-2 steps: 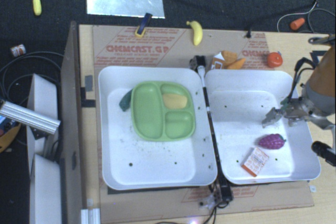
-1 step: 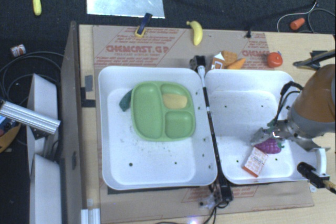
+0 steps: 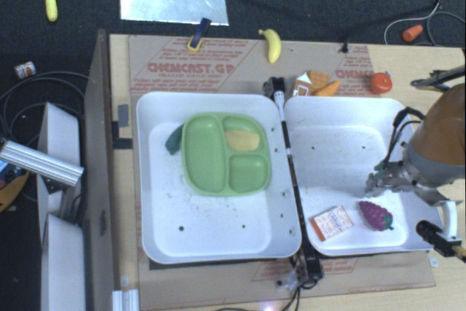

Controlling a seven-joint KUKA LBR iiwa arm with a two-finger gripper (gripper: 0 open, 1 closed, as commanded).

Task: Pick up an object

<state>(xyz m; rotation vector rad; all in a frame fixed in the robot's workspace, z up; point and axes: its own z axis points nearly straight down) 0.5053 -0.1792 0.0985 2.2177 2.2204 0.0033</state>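
Observation:
In the right bin (image 3: 328, 149) a purple bunch of grapes (image 3: 376, 215) lies near the front edge, with a small white and orange box (image 3: 331, 223) just to its left. My gripper (image 3: 380, 183) hangs low over the right side of this bin, just above and behind the grapes, at the end of the grey arm with its orange band (image 3: 444, 135). Nothing shows between its fingers. The left bin (image 3: 160, 178) holds a green divided plate (image 3: 224, 154) with a yellow item (image 3: 242, 140) in one compartment, and a dark green piece (image 3: 174, 139) beside it.
Behind the bins on the cardboard lie a banana (image 3: 272, 45), an orange carrot-like piece (image 3: 325, 88), a red tomato (image 3: 380, 83) and a blue and yellow tool (image 3: 198, 36). A black divider (image 3: 287, 149) runs between the bins. Cables trail at the right.

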